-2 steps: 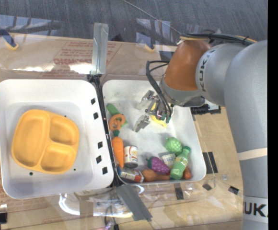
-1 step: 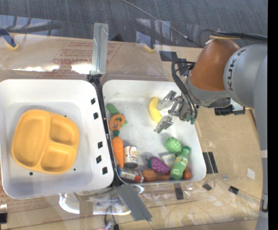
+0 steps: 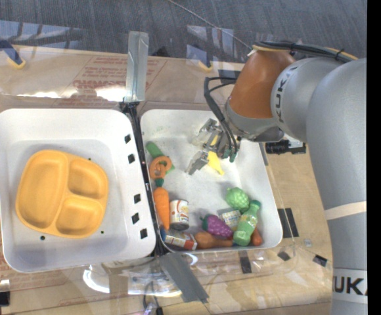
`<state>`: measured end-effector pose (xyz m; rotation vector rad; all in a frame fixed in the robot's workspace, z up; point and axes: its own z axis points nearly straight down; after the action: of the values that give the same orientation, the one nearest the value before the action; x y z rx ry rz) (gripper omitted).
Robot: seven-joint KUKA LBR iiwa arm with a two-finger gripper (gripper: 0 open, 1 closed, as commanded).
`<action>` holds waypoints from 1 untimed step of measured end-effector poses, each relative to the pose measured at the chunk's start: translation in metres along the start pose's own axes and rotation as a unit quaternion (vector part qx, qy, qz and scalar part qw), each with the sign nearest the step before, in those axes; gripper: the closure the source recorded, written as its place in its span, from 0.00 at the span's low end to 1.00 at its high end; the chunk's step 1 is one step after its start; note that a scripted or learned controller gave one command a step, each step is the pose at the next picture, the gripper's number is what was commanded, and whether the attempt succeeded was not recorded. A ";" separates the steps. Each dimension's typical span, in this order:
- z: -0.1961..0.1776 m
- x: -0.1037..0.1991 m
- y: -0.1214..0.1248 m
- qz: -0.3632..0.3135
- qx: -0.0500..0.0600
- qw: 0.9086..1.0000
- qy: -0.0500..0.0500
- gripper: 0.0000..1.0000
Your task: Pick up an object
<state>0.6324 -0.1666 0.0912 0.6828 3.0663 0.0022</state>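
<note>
Gripper [image 3: 205,151]: hangs low over the middle of the right bin [image 3: 177,118], toward its far edge; the two metal fingers [image 3: 197,165] stand spread, one toward the bin's far edge and one toward its near edge, with nothing seen between them.
Nearest thing: a small yellow piece [image 3: 214,165] lies on the bin floor just beside the fingertips, on the side toward the bin's right wall; whether a finger touches it I cannot tell.
Long axis of yellow piece: appears to run slantwise, from the bin's middle toward its near right corner; partly masked by the wrist, so I judge this with reserve.
Other candidates: a carrot [image 3: 161,205] lies along the left wall, long axis parallel to that wall; an orange-and-green round toy [image 3: 159,166] sits just beyond it toward the far edge.
Crowded zone: green bumpy fruit [image 3: 237,197], green bottle [image 3: 246,226], purple grapes [image 3: 217,226] and a small can [image 3: 179,212] crowd the near edge, several touching.
Open room: bare floor around the gripper and along the far edge; walls well apart from it.
Left bin [image 3: 6,136]: holds a yellow divided tray [image 3: 60,193], away from the gripper.
Judgement: a short shift toward the right wall would centre the yellow piece.
</note>
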 end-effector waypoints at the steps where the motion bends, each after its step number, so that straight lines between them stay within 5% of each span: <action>1: -0.003 0.002 -0.048 -0.081 0.000 0.997 -0.001 0.00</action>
<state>0.6099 -0.2090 0.0941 0.4321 3.1098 0.0013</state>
